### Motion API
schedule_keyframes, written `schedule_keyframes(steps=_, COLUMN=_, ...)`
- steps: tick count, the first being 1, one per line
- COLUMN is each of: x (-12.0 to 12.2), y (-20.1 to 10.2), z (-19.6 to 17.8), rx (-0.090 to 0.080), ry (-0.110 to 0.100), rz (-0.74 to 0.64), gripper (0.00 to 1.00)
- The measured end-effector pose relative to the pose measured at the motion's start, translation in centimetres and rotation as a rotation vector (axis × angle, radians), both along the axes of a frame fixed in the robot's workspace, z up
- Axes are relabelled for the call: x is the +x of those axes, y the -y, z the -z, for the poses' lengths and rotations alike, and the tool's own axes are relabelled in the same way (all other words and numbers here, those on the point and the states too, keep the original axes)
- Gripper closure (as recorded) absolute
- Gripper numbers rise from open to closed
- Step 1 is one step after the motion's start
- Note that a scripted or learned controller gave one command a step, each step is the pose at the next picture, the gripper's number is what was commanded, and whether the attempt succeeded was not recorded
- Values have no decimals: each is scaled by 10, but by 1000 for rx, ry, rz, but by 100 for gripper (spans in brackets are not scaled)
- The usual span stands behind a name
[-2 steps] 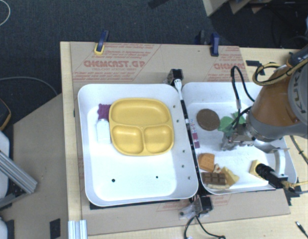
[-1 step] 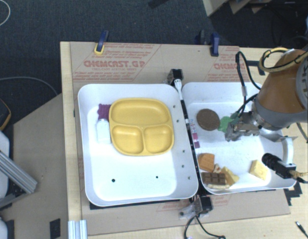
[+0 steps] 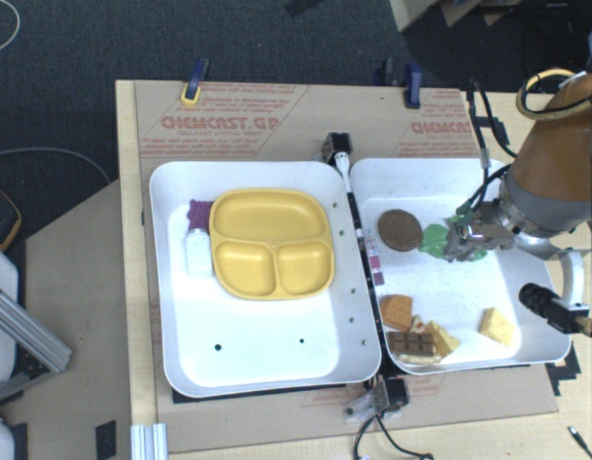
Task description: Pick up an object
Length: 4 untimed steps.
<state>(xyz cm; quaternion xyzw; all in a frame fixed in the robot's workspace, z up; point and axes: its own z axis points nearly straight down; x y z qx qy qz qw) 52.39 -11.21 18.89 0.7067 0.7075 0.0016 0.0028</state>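
One gripper [image 3: 461, 241], perhaps touching green object [image 3: 435, 240]

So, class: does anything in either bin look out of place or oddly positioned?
Yes. In the left bin, the yellow divided tray lies on top of a purple item and a white item, which poke out from under its left edge.

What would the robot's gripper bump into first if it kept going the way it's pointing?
Probably the green object, right at the tip of the gripper in the right bin. The brown round cookie-like disc lies just beyond. Height from this slanted view is unclear.
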Motion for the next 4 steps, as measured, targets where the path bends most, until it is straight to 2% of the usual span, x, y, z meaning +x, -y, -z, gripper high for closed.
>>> schedule_keyframes(steps=1, x=1, y=0, z=-38, rx=0, ry=0, rz=0, gripper=100)
schedule_keyframes(steps=3, x=4, y=-102, z=-26, rx=5, ry=-10, rz=-5, gripper=100)
schedule_keyframes(steps=4, x=-4, y=-156, z=-42, rx=4, ry=-4, rz=-6, gripper=100)
